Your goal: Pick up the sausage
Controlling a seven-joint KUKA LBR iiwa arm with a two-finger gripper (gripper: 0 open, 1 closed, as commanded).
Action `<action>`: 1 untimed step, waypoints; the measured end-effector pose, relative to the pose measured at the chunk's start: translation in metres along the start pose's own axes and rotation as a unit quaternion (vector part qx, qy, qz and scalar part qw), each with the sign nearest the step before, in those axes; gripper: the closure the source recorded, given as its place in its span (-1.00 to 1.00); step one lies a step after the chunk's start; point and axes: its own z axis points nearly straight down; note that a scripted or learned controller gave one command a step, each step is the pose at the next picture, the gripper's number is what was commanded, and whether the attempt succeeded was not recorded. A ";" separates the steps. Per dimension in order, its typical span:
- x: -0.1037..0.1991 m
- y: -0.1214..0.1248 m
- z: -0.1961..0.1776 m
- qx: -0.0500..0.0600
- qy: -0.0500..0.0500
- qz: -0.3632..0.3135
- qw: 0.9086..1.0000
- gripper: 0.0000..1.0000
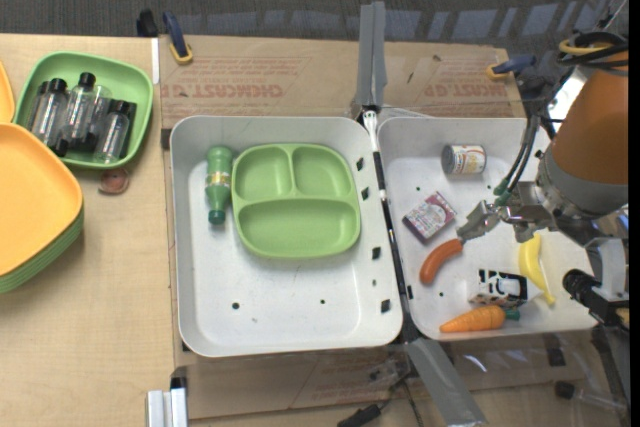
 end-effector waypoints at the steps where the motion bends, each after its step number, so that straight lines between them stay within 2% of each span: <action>1: -0.010 -0.011 0.113 -0.001 0.000 -0.038 0.999 -1.00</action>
